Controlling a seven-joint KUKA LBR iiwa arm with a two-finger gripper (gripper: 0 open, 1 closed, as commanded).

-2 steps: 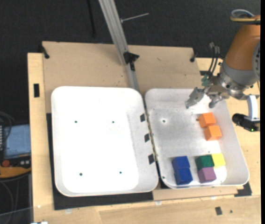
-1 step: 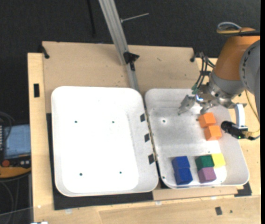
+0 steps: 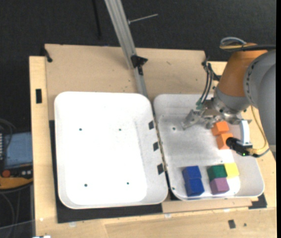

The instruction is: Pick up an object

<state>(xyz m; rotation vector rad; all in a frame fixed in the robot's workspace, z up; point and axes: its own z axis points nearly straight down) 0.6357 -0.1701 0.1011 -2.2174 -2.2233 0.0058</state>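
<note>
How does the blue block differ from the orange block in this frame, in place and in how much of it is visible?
The blue block lies near the right bin's front edge, left of the green, yellow and purple blocks; the orange block lies farther back, toward the right side. The blue block is in full view, clear of the arm; the orange block sits beside the wrist, partly hidden by it. The blue block looks longer. Both lie in the right bin.

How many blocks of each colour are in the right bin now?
Blue blocks: 1
Green block: 1
Yellow block: 1
Purple block: 1
Orange block: 1, beside the arm
Total: 5
</note>
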